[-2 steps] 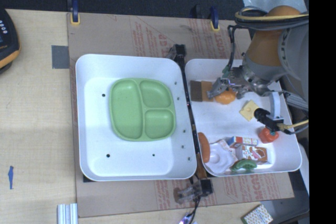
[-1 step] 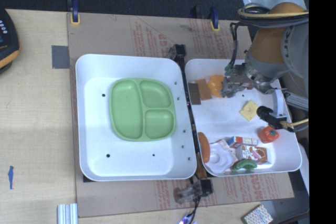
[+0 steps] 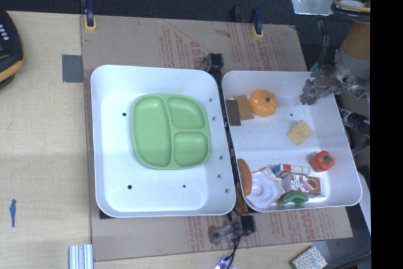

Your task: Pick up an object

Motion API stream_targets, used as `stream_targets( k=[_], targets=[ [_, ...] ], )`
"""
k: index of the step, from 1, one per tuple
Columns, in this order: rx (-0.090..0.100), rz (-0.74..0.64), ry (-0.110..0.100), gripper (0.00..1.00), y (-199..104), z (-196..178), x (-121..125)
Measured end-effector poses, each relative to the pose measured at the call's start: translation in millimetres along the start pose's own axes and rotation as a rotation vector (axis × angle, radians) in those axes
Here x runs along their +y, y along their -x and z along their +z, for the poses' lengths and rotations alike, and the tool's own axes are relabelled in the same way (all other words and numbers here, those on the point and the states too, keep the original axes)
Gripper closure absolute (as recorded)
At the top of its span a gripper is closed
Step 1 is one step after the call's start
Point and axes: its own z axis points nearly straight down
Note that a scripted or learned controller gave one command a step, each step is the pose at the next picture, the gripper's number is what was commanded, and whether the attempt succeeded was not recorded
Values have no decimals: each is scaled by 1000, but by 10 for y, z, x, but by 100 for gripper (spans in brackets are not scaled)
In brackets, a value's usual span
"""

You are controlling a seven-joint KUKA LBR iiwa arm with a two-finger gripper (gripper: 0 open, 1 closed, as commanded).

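The right bin (image 3: 327, 116) holds an orange pumpkin (image 3: 263, 103), a brown block (image 3: 240, 109), a pale yellow cube (image 3: 300, 132), a red tomato (image 3: 322, 161), a hot dog (image 3: 244, 177), a white packet with a red label (image 3: 289, 181) and a green piece (image 3: 291, 198). My gripper (image 3: 310, 92) hangs over the bin's upper right corner, up and right of the yellow cube and well right of the pumpkin. Nothing shows between its fingers.
The left bin (image 3: 113, 135) holds a green divided plate (image 3: 170, 131). Both bins rest on a cardboard sheet (image 3: 157, 41) clamped at the back. A dark device (image 3: 7, 47) sits at the far left edge.
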Motion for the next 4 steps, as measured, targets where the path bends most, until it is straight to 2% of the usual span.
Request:
stream_targets(
  k=[1, 2, 3, 4],
  targets=[
    [5, -5, -5, 0, -52, 12, -8],
    [5, -2, -6, 0, -50, -459, -577],
    [7, -5, -13, 0, -66, 335, -850],
    [4, -5, -7, 100, -48, 185, -826]
  ],
)
